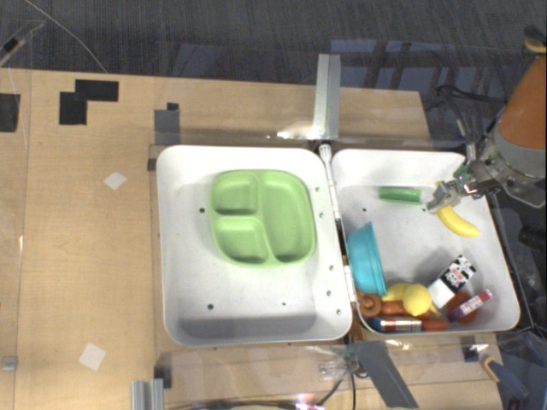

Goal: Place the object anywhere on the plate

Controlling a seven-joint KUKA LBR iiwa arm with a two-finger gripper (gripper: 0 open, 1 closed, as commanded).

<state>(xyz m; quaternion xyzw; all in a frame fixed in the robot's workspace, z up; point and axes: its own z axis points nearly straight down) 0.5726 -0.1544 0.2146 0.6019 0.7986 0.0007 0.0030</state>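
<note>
**Plate bare, pick not yet made**

On the left, the green plate lay in the left bin, its three compartments bare; nothing had been delivered, so the placing itself was all still to do. Across the divider, the right bin held the candidates: a blue bowl tipped on its side against the divider, a yellow lemon and other small items crowded along the near wall, a green stick-shaped piece near the far wall, and a banana just beside the tool. Furthest right, the gripper hovered low between the green piece and the banana. Whether it was clenched or released could not be told, and no object showed in it. Judged so, the task stood at the picking stage.
</note>
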